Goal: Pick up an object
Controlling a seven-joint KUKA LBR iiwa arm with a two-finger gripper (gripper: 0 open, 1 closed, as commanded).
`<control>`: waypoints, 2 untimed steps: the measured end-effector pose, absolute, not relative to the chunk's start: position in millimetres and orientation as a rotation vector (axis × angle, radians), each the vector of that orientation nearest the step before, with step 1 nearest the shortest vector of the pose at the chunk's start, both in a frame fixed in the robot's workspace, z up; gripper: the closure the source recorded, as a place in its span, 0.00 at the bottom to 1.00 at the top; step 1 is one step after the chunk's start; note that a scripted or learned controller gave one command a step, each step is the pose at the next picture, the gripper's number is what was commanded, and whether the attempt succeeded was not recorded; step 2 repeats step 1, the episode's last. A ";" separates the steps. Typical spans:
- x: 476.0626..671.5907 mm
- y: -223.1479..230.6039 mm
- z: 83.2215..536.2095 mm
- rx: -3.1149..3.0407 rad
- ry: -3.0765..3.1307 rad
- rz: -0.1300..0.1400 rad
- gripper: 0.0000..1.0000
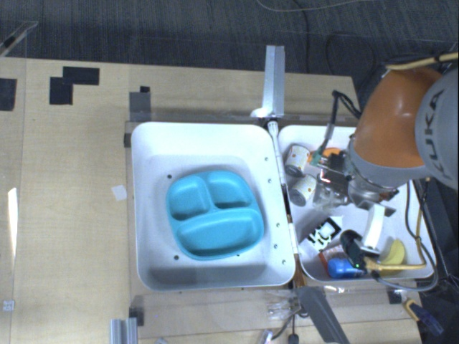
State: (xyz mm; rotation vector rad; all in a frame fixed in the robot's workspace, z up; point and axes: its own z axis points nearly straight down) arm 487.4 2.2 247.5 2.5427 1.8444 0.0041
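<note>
While the arm (401,131) covers the right bin (307,264), its hand's grip cannot be told

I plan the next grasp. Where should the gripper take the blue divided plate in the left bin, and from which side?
Probably the rim of the blue divided plate, from straight above. It lies flat and face up in the left bin, far wider than a two-finger gripper, so only a raised edge fits between fingers. The edge nearest the right bin suits the arm's side.

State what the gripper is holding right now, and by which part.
It cannot be told. The gripper is down in the right bin among small objects, and the arm's wrist covers its tips, so no object can be seen between them.
</note>
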 end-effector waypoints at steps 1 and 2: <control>488.5 2.7 257.7 2.540 1.847 0.008 1.00; 488.5 2.7 257.7 2.540 1.847 0.008 1.00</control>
